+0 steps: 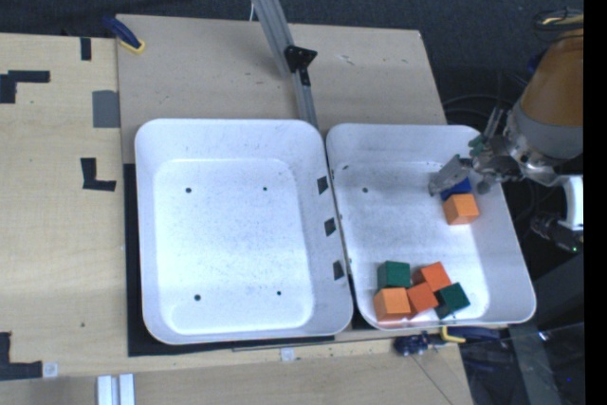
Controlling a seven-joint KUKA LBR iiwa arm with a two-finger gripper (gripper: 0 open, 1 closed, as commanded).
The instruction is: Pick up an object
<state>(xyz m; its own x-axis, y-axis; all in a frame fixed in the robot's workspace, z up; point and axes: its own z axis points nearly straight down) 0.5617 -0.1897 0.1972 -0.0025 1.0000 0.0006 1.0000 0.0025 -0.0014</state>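
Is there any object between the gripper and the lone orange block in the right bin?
Nothing visible stands between them. The gripper is right at the lone orange block, just above it in the picture, in the right bin. The cluster of green and orange blocks lies apart, near the front wall.

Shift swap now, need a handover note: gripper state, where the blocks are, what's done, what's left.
Gripper: low over the upper right of the right bin; open or shut cannot be told from this view.
Lone orange block: right at the gripper's tip, a blue piece at its top edge; a hold is not visible.
Cluster at the right bin's near edge: green block, orange blocks and, dark green block.
Done: no pick confirmed.
Left: grasp and lift one block.
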